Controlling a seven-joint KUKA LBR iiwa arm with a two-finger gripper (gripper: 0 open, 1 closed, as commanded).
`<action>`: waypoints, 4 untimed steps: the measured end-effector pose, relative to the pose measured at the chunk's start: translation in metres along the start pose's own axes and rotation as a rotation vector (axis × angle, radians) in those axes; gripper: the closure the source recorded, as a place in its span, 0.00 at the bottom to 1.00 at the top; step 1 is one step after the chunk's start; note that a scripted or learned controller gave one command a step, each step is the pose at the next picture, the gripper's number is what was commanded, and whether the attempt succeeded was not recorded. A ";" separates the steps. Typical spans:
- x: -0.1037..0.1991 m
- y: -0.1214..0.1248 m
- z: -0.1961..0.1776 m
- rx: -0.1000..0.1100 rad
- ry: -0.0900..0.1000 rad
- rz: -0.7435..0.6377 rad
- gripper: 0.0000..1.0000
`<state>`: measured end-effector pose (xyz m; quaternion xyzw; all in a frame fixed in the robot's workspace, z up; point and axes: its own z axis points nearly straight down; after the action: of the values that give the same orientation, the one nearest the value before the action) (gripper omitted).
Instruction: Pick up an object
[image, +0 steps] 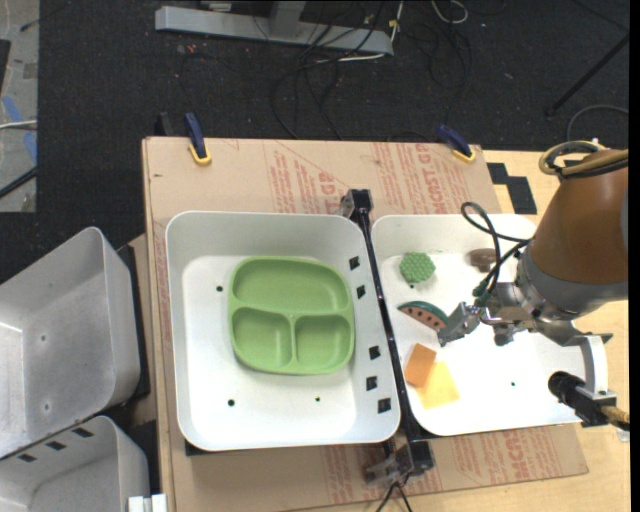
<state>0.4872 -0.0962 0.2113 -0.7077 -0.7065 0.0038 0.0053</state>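
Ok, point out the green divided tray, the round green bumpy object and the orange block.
green divided tray (292, 316): camera view, centre divider.
round green bumpy object (417, 267): camera view, top face.
orange block (421, 366): camera view, upper face.

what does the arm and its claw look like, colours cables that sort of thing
The arm is bulky and rounded, with a glossy orange band above a grey wrist section. A black cable loops from the wrist. The claw is small, dark grey metal, built from angular parts.
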 end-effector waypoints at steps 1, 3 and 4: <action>0.000 0.002 -0.005 -0.011 -0.002 -0.002 0.00; -0.005 -0.004 0.109 -0.008 -0.001 0.002 0.00; -0.004 -0.002 0.116 -0.015 0.000 0.001 0.00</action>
<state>0.4833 -0.1002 0.0952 -0.7081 -0.7061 -0.0018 -0.0001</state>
